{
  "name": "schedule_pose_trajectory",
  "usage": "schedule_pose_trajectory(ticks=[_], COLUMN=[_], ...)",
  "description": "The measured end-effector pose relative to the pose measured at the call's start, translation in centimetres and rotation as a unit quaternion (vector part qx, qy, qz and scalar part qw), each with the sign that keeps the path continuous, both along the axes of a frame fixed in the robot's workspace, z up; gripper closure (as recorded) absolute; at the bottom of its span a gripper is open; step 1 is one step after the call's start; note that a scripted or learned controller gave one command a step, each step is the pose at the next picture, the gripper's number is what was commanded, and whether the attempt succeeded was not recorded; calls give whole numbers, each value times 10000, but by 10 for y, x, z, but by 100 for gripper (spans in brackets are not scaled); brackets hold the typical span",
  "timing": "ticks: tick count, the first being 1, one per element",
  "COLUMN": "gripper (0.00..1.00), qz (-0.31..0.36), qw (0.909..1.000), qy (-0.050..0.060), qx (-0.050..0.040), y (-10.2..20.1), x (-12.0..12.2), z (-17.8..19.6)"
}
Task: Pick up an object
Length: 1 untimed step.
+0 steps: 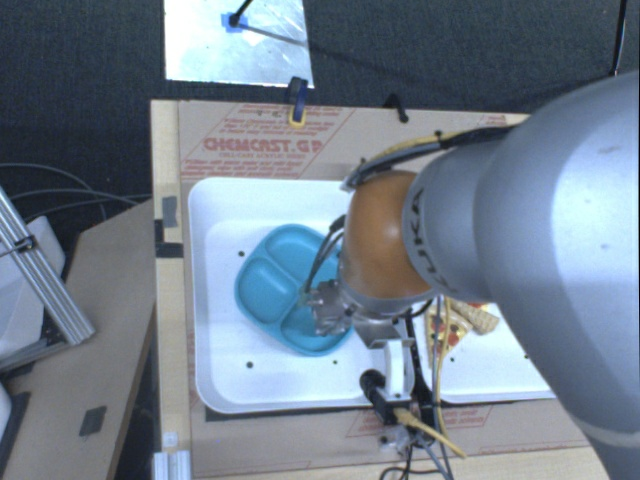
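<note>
A blue plate with little sections lies flat in the left white bin. Its right side is hidden under the arm.

Even, diffuse overhead light fell on the bench, leaving the white bin bright and nearly washed out along its rim. A reflective sheet at top caught strong glare against a dark, underlit floor. The grey arm, close to the lens, loomed large and soft, its surface out of focus, with a pale sheen on the orange band. Shadows beneath it were faint. The frame was grainy and slightly blurred throughout.
</note>
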State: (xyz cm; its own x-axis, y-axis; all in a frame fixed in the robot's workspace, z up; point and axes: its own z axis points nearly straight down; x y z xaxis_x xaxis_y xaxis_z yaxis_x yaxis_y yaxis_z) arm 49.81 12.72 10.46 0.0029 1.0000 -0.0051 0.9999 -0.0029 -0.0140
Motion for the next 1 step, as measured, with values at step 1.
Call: schedule_pose_trajectory(ticks=[1], gripper=[100], qz=[5], qw=[9999], qy=[-148], qx=[24], y=[-26], x=[89], z=[85])
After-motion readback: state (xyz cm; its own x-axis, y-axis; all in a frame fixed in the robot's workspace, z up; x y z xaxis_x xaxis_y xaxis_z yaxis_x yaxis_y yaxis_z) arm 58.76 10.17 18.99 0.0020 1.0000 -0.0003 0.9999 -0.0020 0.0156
